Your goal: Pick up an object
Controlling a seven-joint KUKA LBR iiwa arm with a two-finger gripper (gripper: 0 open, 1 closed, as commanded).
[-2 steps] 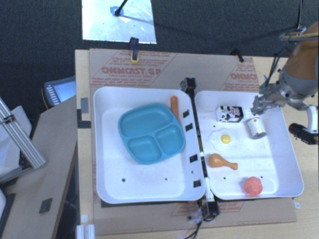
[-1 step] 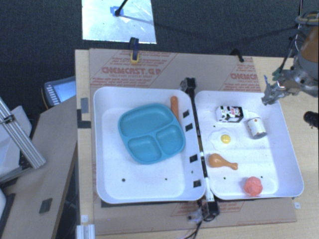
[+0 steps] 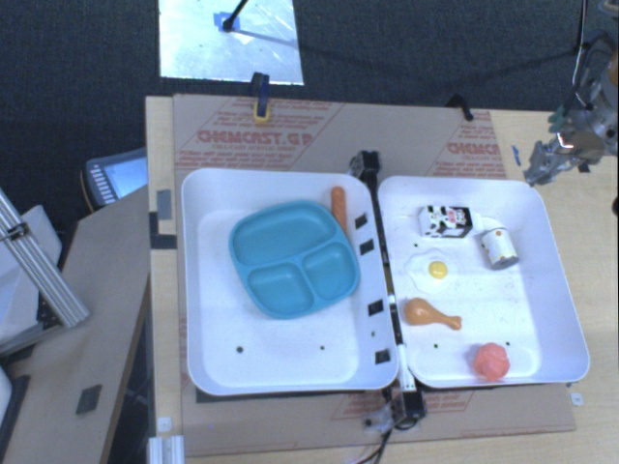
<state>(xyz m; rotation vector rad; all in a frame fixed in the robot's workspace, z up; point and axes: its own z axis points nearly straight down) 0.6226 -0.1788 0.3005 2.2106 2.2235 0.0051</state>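
Note:
The right bin [image 3: 551, 259] holds a black-and-white milk carton [image 3: 446, 221], a grey can [image 3: 499, 246] lying on its side, a fried egg [image 3: 431, 270], an orange chicken drumstick [image 3: 431, 313] and a pink ball [image 3: 491, 361]. In the left bin [image 3: 208, 356] lies a blue divided plate [image 3: 294, 258] with an orange sausage [image 3: 338, 207] against its far right edge. My gripper [image 3: 556, 156] hovers past the right bin's far right corner, away from all the objects, with nothing seen in it.
A yellow clamp [image 3: 261, 112] sits at the bench's far edge. A shiny metal sheet [image 3: 229, 27] lies on the dark floor beyond it. Black clips [image 3: 371, 249] run along the seam between the bins. A tablet [image 3: 116, 179] sits left of the bench.

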